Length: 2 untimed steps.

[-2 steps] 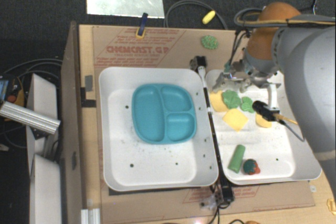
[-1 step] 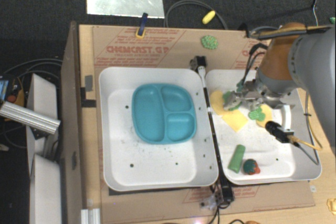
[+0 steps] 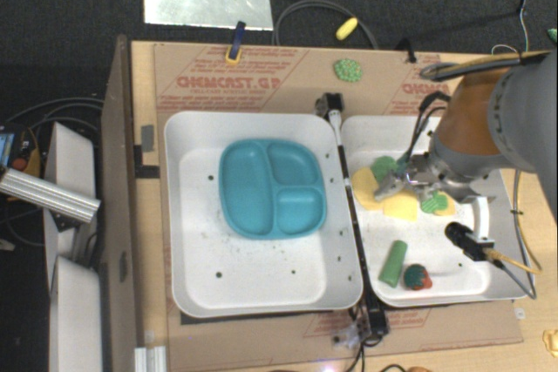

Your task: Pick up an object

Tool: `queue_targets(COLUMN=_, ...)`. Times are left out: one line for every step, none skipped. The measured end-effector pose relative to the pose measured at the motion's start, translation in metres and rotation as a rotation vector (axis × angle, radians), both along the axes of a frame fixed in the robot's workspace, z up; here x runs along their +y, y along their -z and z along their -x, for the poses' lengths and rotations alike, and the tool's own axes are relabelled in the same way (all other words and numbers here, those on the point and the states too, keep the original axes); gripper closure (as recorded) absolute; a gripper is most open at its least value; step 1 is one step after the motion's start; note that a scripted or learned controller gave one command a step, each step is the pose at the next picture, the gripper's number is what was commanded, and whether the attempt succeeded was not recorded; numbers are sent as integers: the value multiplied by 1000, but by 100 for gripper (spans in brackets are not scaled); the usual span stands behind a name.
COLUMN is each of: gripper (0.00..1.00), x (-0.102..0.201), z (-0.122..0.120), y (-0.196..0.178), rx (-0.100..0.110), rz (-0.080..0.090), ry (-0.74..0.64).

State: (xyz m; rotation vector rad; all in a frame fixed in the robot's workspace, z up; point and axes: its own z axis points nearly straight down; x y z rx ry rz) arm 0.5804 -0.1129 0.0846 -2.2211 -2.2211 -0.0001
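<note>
From above, the gripper (image 3: 410, 180) sits low in the right bin (image 3: 375, 128), over yellow pieces (image 3: 394, 203) and green pieces (image 3: 384, 165); whether it is open or closed cannot be told. A green cylinder (image 3: 393, 263) lies near the bin's front, its long axis running front to back with a slight lean. Beside it sits a small red and green object (image 3: 418, 277). The left bin (image 3: 187, 187) holds a blue divided plate (image 3: 272, 188). Both bins rest on a cardboard-covered bench (image 3: 261, 78) above dark floor.
</note>
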Motion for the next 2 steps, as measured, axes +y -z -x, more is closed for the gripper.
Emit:
queue_targets(gripper=100, x=0, z=-2, y=-11, rx=-5, rz=1, ry=-1)
queue_targets(gripper=100, x=-58, z=35, y=1, rx=1, rz=2, ry=4)
